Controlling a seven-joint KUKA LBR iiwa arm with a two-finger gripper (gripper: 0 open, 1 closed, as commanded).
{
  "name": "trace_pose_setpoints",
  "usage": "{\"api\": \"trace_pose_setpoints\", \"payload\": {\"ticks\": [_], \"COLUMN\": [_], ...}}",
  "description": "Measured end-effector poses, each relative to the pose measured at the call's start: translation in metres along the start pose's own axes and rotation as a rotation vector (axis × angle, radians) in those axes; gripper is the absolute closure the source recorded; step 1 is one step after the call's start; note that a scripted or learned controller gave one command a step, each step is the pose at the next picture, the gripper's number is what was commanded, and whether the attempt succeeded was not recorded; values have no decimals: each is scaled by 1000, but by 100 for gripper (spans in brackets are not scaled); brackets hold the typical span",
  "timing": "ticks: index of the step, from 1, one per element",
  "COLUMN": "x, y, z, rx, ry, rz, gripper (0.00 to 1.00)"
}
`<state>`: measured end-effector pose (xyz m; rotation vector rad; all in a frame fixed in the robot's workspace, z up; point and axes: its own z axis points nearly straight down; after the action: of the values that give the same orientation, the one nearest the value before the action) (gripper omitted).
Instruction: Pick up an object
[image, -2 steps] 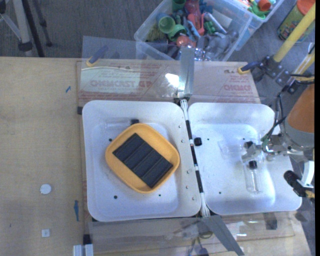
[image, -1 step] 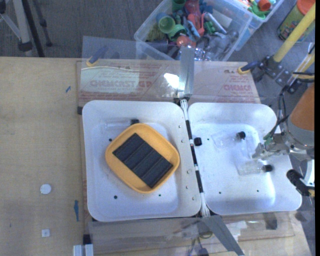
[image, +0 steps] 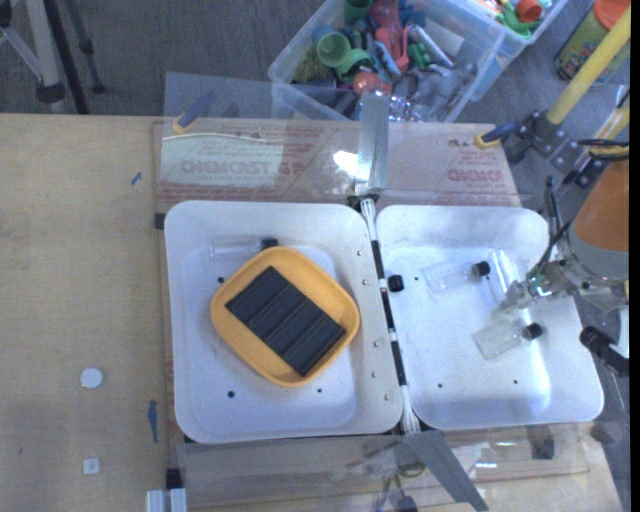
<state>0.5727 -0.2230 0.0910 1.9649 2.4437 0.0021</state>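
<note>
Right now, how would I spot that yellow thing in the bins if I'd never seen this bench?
Find the two shallow white bins side by side and take the left bin. Lying flat in its middle is a rounded-square yellow dish, turned cornerwise, with dark slatted rectangular panels on top. Nothing else there is so large or colourful.

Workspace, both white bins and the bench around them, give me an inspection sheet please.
Surface: wooden bench bearing two white bins, left bin and right bin.
Job's things: yellow tray with dark ribbed insert in the left bin; clear plastic pieces in the right bin.
Clutter: white disc on the bench.
Grippers: gripper low over the right bin; hold not discernible.
Cables: dark cable beside the arm.
Surroundings: clear tub of colourful toys behind the bench.
</note>
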Motion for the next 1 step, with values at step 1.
{"api": "trace_pose_setpoints", "payload": {"ticks": [1], "x": [-16], "y": [63], "z": [-13], "rx": [13], "ry": [6], "rz": [-106], "gripper": [100]}}
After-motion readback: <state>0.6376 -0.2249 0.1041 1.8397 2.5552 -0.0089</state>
